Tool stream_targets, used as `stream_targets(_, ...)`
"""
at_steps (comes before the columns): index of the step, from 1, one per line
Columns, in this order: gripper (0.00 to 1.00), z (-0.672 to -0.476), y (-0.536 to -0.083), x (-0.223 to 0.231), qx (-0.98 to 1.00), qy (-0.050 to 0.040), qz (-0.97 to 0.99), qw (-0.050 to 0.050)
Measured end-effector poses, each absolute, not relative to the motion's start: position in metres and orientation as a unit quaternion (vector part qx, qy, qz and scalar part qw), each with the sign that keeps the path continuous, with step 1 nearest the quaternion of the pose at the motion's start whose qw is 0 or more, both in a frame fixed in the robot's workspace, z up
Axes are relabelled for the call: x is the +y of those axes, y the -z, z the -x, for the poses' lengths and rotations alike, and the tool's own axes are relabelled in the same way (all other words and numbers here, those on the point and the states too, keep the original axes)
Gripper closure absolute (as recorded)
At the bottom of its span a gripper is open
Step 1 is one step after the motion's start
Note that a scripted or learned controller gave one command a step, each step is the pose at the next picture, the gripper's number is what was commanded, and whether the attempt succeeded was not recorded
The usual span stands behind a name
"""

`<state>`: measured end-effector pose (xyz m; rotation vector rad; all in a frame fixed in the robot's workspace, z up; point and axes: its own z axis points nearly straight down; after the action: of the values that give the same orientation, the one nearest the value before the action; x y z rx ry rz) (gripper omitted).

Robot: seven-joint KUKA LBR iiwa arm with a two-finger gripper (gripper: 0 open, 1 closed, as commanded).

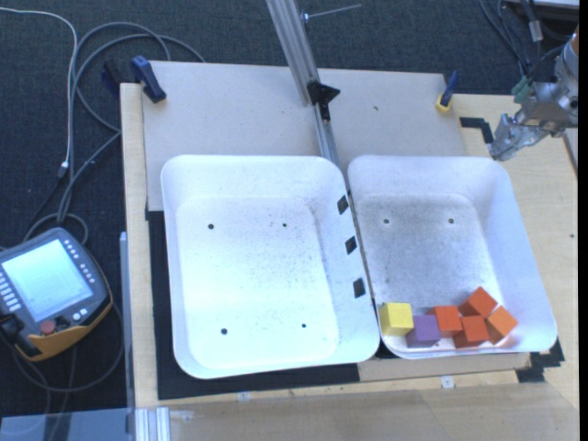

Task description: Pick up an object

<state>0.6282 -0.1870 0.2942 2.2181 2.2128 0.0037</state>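
Note:
Several small blocks lie bunched at the near edge of the right bin [514, 209]: a yellow block [397, 318], a purple block [424, 329] beside it, and several orange blocks [476, 318] to their right. My gripper [508, 142] hangs at the right edge of the view, above the bench just beyond the right bin's far right corner. It is far from the blocks, and nothing shows between its fingertips.
The left bin [184, 246] stands beside the right one. A metal pole [292, 35] slants down to the gap between the bins. Blue clamps [147, 78] hold the board's far corners. A teach pendant [48, 288] lies on the floor at left.

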Motion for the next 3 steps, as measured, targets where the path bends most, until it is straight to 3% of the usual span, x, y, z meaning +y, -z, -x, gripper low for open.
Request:
stream_targets(1, 1.0, -0.645, -0.259, -0.138, 0.709, 0.0001, -0.705, -0.002)
stream_targets(2, 1.0, -0.651, -0.25, -0.074, 0.71, -0.0006, -0.704, -0.002)
stream_targets(3, 1.0, -0.586, -0.128, -0.093, 0.706, 0.0035, -0.708, -0.005)
